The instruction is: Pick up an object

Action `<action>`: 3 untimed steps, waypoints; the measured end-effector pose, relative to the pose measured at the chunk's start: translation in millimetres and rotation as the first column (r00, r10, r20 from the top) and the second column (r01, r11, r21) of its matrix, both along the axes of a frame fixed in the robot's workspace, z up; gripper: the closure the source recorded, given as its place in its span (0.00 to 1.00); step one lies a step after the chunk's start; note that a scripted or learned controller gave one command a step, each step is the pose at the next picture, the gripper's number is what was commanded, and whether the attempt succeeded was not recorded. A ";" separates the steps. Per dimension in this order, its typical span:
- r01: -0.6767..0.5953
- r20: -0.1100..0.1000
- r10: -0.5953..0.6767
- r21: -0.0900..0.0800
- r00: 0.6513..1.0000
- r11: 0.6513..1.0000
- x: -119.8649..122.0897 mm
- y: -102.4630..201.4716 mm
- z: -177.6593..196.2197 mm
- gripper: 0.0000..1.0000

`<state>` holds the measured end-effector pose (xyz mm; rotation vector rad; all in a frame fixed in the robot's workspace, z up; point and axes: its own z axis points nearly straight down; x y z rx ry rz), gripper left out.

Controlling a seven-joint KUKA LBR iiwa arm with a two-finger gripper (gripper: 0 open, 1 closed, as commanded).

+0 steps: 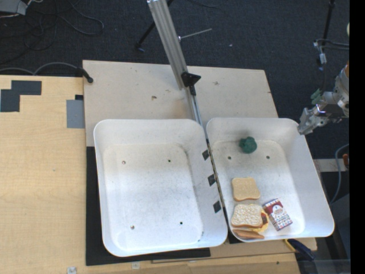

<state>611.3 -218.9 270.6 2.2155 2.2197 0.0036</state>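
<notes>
Objects for picking lie in the right bin (308,170), whose upper right rim sits just beside and below the gripper (308,121) in the camera view. The gripper hangs at the frame's right side, outside the bin, over the dark floor; nothing shows between its fingers, and how far they stand apart is too small to tell.

The left bin (108,153) lies well to the left of the gripper, touching the right bin along a shared edge marked by black clips. A slanted aluminium post (170,39) rises up and to the left of the gripper, well apart from it, with its foot at the seam between the bins.

Inside the right bin, the sandwich (247,217) rests far below and left of the gripper, near the bin's lower edge, with a cracker-like top and a yellow layer showing under it. The single bread slice (245,189) lies just above the sandwich, a little nearer the gripper. The small red and white carton (278,214) lies tilted, just right of the sandwich and touching or nearly touching it, below the gripper. The green ball (247,145) sits nearest, left of the gripper and slightly lower, apart from the other items.
</notes>
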 end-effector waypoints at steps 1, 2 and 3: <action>-0.002 -0.007 0.002 0.004 1.000 1.000 6.1 49.1 4.2 1.00; -0.003 -0.009 0.003 0.006 1.000 1.000 19.4 109.5 -5.0 1.00; -0.001 -0.010 0.001 0.005 1.000 1.000 18.9 155.2 -7.0 1.00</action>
